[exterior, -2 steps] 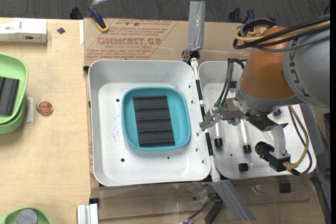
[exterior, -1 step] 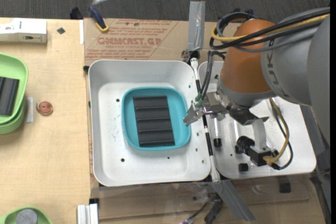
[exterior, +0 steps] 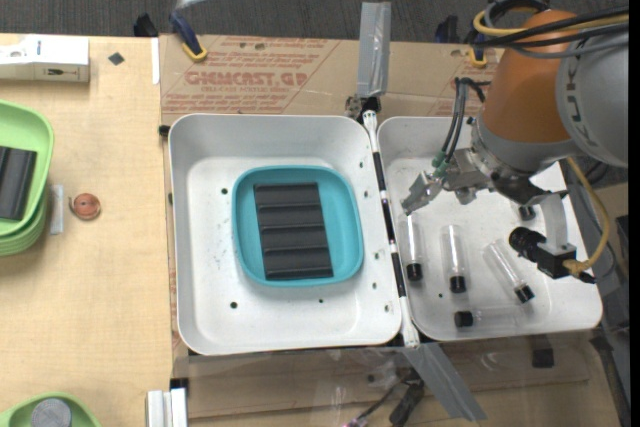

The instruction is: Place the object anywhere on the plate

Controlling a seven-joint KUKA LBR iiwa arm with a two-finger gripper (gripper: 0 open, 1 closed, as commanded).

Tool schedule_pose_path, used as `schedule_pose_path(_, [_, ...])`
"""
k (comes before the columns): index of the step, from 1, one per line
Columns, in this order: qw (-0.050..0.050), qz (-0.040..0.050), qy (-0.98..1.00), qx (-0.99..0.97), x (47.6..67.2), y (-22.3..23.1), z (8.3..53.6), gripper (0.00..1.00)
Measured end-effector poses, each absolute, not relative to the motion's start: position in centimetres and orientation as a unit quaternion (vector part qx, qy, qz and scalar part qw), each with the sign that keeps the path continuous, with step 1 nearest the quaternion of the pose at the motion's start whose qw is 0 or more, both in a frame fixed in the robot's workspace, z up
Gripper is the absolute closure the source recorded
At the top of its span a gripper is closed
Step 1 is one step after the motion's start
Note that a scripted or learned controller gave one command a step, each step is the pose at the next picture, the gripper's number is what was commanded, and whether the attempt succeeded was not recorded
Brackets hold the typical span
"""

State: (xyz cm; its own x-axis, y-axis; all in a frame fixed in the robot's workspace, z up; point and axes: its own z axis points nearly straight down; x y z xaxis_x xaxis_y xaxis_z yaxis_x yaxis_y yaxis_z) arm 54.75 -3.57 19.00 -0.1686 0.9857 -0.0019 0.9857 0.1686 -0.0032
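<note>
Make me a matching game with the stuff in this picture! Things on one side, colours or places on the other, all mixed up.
Things:
1. plate
2. black grooved block
3. clear tubes
4. band on the arm

Colours or places:
A. orange
B. lying in the right bin
C. turquoise, sitting in the left bin
D. resting on the plate

Pairs: 1-C, 2-D, 3-B, 4-A
</note>
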Motion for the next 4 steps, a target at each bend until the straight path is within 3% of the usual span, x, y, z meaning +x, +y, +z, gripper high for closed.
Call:
schedule_pose_path(1, [0.000, 0.0011, -0.760, -0.650, 52.7, -8.4, 25.7, 0.00])
schedule_pose_path(2, [0.001, 0.0012, -0.738, -0.675, 47.7, -16.2, 15.6, 0.00])
schedule_pose_path(3, [0.001, 0.0013, -0.737, -0.676, 47.7, -16.2, 16.5, 1.00])
schedule_pose_path(4, [0.001, 0.0016, -0.737, -0.676, 47.8, -16.3, 17.3, 1.00])
